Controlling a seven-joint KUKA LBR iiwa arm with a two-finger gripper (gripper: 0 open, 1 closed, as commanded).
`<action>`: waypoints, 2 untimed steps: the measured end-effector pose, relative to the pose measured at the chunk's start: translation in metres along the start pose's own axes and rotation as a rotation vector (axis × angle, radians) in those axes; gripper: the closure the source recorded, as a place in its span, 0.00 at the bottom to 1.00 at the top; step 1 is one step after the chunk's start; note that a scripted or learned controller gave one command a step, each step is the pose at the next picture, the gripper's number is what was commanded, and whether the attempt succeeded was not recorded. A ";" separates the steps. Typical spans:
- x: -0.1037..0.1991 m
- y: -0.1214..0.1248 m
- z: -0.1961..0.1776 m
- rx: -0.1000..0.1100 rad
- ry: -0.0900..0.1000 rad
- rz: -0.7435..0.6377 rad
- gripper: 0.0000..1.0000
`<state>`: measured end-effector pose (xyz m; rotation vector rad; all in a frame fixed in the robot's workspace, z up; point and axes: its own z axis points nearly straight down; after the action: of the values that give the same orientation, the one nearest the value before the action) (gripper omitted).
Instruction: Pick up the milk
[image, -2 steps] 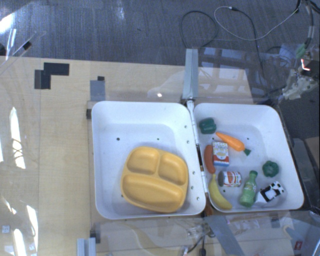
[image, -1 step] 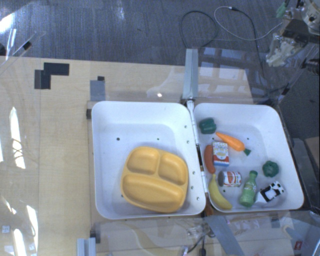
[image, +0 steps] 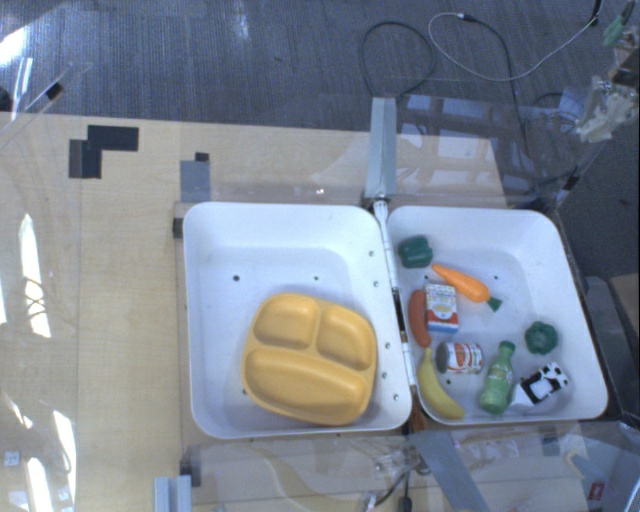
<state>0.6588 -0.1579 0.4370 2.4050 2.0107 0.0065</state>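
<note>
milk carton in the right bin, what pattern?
Black and white cow patches on the milk, in the camera view.

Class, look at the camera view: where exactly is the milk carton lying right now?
The milk carton lies in the front right corner of the right bin, just right of the green bottle and below the green pepper.

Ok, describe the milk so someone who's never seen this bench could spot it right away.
Look in the right bin, the one crowded with toy food. The milk sits in its near right corner, beside the green bottle and below a dark green vegetable. It is the only item with a black-and-white cow-patch pattern.
</note>
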 end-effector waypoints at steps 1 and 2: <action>0.086 -0.005 0.001 0.002 0.001 0.239 1.00; 0.165 -0.019 0.001 0.004 0.001 0.365 1.00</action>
<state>0.6691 0.0081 0.4352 2.7345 1.5434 0.0056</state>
